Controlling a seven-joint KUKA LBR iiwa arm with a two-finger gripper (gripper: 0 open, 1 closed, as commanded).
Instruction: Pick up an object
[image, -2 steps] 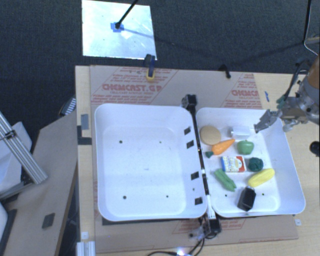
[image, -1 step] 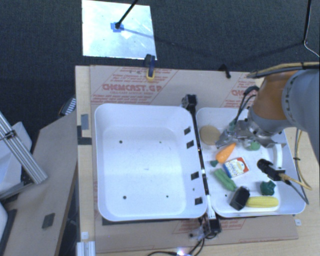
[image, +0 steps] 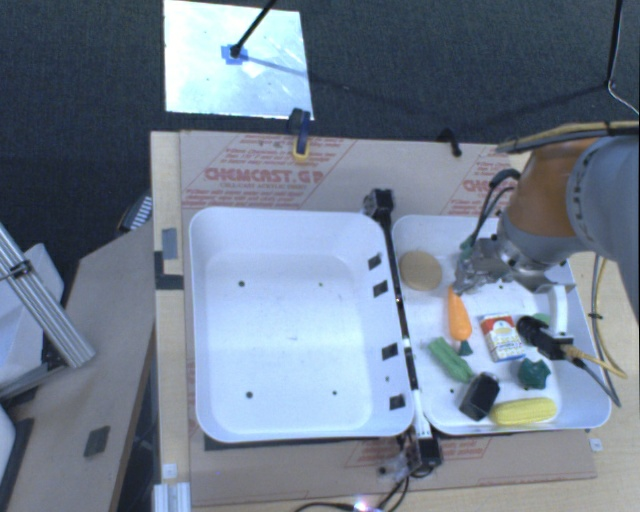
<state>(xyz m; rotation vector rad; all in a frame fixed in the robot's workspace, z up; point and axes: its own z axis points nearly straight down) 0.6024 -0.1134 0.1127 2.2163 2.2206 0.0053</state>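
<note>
the gripper (image: 472, 270) hangs low over the right bin (image: 580, 400), just above the top of the toy carrot (image: 458, 318) and beside the round tan disc (image: 421, 270); nothing shows between its tips, and i cannot tell how it is set. by the look of it the pick is not yet made: every object lies on the bin floor, the carrot nearest, then the green pickle-shaped piece (image: 450, 358), the small red and white box (image: 502, 337), a black block (image: 480, 395), the yellow corn cob (image: 520, 410) and a dark green piece (image: 533, 373). the things sit close together, and the divider between the bins runs just left of the disc, so room there is tight. the left bin (image: 205, 300) offers wide bare floor, well apart from the crowd.
</note>
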